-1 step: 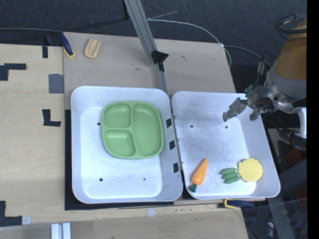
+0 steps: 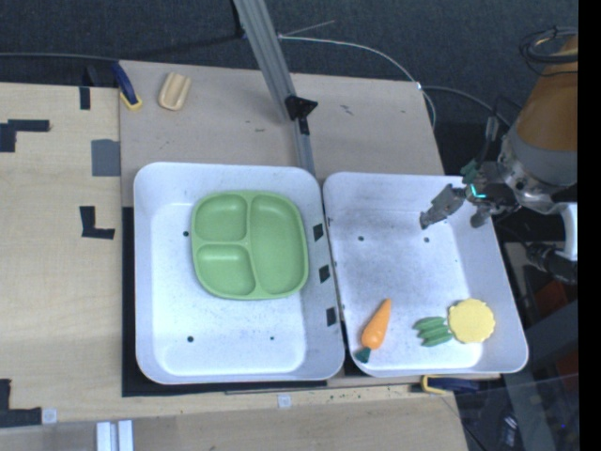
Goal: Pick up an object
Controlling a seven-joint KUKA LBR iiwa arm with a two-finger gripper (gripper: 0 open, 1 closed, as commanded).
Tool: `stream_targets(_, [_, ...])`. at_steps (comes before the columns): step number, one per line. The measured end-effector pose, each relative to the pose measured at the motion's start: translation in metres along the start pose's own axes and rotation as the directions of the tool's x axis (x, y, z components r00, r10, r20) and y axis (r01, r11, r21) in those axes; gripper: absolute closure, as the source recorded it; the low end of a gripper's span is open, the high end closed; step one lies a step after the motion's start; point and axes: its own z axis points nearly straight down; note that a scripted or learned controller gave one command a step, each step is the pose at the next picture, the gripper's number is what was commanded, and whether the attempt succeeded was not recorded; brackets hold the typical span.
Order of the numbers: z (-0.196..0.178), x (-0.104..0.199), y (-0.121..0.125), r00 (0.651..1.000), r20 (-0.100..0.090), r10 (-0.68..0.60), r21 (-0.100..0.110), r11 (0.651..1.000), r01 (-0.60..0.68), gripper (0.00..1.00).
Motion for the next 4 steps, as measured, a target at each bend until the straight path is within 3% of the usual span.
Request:
stream_targets(2, [0.119,-0.008,-0.007,1.0,0.0,0.002,0.008,1.0,-0.002,0.0])
stream_targets(3, [0.171,-0.008,-0.007,1.0,0.003,0.001,0.0,1.0,-0.001,0.0])
stream_targets(4, [0.16,-0.007,-0.007,1.0,0.0,0.0,0.001,1.0,0.0,1.0])
